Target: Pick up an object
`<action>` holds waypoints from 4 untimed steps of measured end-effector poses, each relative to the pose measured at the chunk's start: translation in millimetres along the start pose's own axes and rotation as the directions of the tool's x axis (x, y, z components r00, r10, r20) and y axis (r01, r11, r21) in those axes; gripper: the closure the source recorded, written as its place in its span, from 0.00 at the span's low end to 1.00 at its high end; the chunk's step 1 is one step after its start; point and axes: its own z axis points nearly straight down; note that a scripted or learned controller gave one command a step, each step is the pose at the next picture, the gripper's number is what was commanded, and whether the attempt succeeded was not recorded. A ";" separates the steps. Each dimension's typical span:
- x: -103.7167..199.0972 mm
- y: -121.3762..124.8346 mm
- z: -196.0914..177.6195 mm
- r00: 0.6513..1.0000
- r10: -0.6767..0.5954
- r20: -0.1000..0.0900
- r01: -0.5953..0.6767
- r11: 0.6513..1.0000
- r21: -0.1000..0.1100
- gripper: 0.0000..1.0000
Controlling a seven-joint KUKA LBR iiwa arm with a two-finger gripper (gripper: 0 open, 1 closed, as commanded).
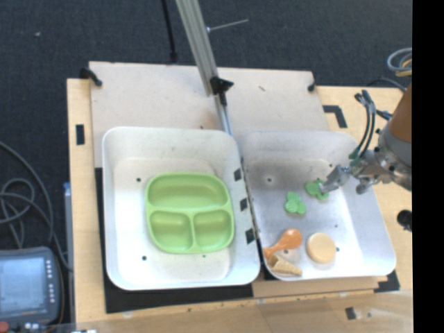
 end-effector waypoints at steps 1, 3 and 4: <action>-0.1 0.0 0.0 1.000 0.001 0.000 -0.001 1.000 0.000 0.00; -8.6 -2.0 109.2 1.000 0.004 0.000 -0.004 1.000 0.006 0.00; -9.7 -2.0 126.6 1.000 0.006 0.001 -0.006 1.000 0.003 0.00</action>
